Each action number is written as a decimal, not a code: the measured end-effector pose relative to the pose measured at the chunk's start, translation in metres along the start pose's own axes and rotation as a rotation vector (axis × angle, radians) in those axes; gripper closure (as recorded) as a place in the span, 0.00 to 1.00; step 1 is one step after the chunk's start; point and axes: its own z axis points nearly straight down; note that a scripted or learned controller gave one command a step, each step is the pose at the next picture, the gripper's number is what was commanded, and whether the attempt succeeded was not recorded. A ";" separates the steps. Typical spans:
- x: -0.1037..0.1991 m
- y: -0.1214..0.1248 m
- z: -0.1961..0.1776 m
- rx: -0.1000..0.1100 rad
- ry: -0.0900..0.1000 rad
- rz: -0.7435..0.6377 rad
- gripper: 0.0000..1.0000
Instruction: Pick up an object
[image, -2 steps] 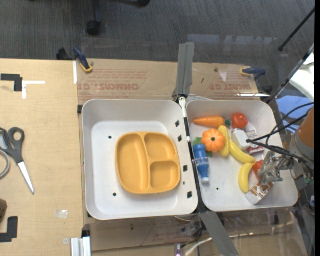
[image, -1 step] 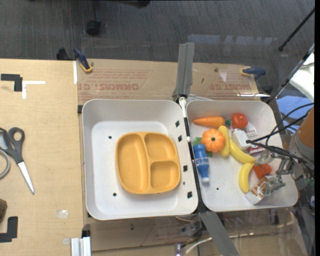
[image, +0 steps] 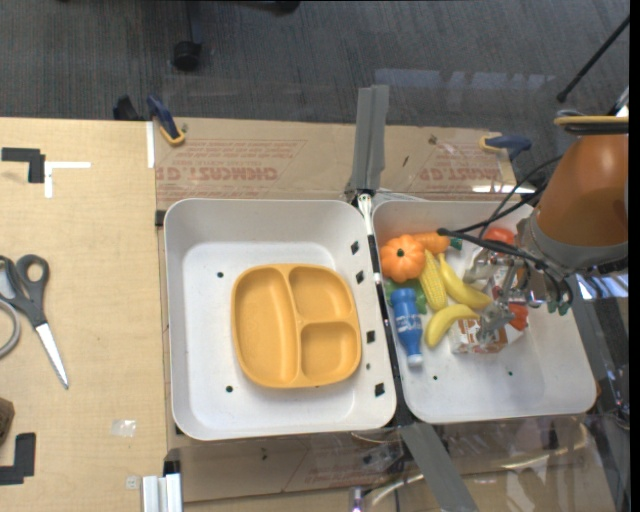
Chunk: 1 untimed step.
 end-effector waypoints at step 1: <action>-0.014 -0.055 0.007 -0.002 -0.003 0.052 0.00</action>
